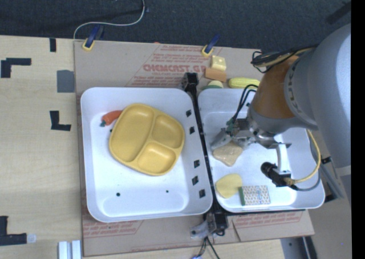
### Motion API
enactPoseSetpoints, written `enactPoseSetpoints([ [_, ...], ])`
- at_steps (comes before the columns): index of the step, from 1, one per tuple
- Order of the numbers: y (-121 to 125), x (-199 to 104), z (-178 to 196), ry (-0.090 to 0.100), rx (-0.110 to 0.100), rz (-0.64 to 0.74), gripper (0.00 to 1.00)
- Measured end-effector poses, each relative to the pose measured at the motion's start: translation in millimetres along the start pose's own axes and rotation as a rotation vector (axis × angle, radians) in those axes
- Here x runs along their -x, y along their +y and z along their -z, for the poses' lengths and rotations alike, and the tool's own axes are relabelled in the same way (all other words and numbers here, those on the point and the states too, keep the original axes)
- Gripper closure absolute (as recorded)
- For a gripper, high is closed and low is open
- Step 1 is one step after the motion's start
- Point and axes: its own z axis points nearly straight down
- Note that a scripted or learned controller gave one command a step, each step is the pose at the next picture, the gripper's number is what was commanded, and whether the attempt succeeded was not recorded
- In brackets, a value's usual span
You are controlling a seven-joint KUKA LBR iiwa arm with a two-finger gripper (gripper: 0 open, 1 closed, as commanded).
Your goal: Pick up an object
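Observation:
In the right bin (308, 195) my gripper (229, 138) reaches down near the left wall, its fingers right over a pale beige bread-like piece (227, 154). Whether the piece sits between the fingers I cannot tell. A round yellow piece (228, 185) and a small speckled sponge-like rectangle (254, 195) lie near the bin's front edge. The left bin (97, 189) holds a yellow divided plate (147, 138), tilted, with an orange carrot-like item (110, 117) peeking out at its upper left.
Behind the right bin on the cardboard lie a tan block (216, 69), a green-white item (214, 84) and a yellow corn cob (243, 83). The grey arm with its orange band (274, 89) covers the right bin's upper right. A black divider clip strip (194, 132) runs between the bins.

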Motion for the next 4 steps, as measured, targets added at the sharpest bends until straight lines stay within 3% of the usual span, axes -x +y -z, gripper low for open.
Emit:
enactPoseSetpoints([
  [2,-14,15,0,0.001,0.001,0.001,0.0],
  [3,-14,16,10,0.0,0.001,0.001,1.0],
  [4,-14,16,10,0.0,0.001,0.001,0.0],
])
